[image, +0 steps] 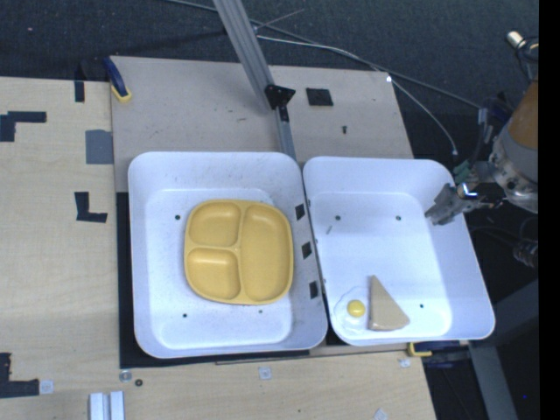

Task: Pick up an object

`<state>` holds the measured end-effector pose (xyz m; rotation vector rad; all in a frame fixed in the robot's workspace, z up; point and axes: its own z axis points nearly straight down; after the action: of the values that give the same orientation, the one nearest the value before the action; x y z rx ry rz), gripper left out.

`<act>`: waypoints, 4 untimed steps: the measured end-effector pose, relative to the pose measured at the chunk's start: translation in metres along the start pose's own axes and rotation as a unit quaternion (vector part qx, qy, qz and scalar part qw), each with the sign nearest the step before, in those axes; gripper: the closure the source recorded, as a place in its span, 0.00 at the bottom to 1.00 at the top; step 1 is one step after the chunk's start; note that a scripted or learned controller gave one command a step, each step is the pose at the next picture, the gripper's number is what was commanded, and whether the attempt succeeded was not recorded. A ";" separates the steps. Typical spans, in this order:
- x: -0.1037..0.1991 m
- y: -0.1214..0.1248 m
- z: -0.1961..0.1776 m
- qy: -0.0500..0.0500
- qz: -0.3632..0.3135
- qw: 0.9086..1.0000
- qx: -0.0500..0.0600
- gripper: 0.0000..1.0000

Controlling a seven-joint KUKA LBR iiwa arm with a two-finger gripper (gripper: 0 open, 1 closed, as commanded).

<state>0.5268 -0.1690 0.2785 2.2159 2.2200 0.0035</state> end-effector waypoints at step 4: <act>0.204 0.010 0.032 0.001 -0.002 1.000 0.005 1.00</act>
<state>0.5366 0.0345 0.2460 2.2172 2.2299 -0.0043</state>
